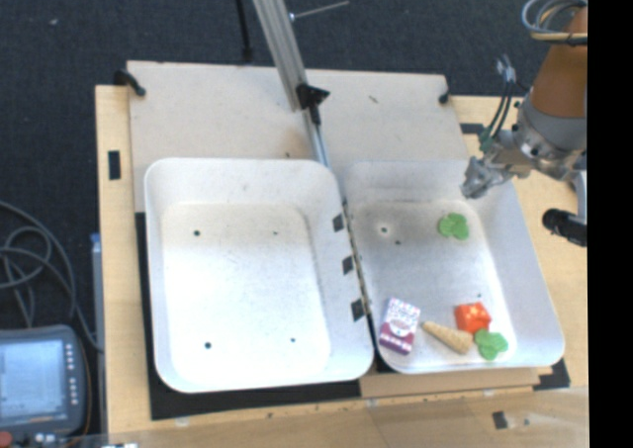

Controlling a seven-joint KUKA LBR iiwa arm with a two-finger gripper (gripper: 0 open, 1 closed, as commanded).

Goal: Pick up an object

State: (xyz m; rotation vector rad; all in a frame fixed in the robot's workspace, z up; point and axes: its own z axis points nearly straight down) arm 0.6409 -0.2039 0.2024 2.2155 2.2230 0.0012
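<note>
1. My hand (pixel 477 182) is hanging over the far right corner of the right bin (pixel 514 238), right at its rim. From this angle it's just a grey blob, so I honestly can't tell how it's set, and I see nothing in it.

2. Closest thing to me is the small green piece (pixel 454 226). It lies just a bit nearer than my hand and slightly to the left, on the bin floor, on its own. It's a roundish lump, so there's no real long axis to line up with.

3. Everything else is bunched at the near end of the same bin, well apart from my hand:
   - a purple and white carton (pixel 399 325), lying tilted near the divider between the bins
   - a tan cone-shaped thing (pixel 449 337) just right of it, long axis running left-far to right-near
   - an orange block (pixel 472 316) and another green piece (pixel 491 343), which look like they're touching or almost

4. The left bin (pixel 247 268) has nothing to offer, so no reason to cross over.

5. My call: go for the lone green piece. It's a short move toward the near-left and then down, and there's nothing beside it to bump. The near cluster looks riskier since the bits crowd each other.
</note>
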